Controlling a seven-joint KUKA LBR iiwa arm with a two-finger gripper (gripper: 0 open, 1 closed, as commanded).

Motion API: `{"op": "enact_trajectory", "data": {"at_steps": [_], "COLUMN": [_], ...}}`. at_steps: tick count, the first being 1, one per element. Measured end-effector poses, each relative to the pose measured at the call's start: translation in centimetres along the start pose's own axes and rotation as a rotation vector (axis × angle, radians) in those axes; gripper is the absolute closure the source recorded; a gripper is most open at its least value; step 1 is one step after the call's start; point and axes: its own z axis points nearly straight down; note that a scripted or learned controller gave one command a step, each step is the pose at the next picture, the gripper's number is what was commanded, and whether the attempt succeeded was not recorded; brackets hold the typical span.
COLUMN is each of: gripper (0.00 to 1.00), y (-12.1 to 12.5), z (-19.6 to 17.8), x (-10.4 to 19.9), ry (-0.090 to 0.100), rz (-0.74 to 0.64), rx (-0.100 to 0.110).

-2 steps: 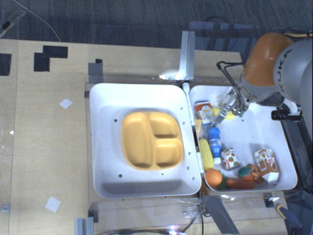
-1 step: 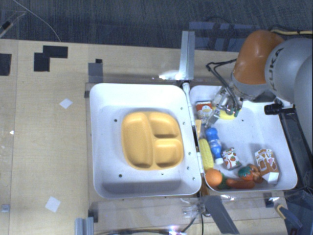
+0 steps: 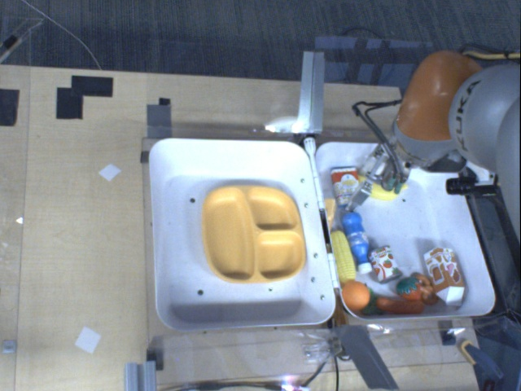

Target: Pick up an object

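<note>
Right bin [image 3: 472,243], gripper [image 3: 373,182] above blue bottle [image 3: 356,235]

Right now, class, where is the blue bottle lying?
The blue bottle lies in the right bin, close to its left wall, between the ear of corn on its left and a small red-and-white carton on its lower right.

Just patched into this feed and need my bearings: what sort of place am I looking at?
Probably a robot-grasping lab bench, not a kitchen: two white bins clamped to a wooden bench, toy food like a corn cob in the right one, and the grey KUKA arm reaching in.
</note>
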Motion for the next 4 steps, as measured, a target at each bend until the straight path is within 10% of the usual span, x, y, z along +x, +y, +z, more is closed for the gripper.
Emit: {"op": "enact_trajectory", "data": {"at_steps": [2, 3, 4], "gripper": [0.0, 1.0, 1.0], "y": [-7.9, -7.5, -2.8], "z": [0.1, -1.6, -9.8], "x": [-4.7, -5.2, 0.5], "ry": [0.007, -0.019, -0.012], "rz": [0.162, 0.157, 0.398], "rx": [0.002, -0.005, -0.005]}}
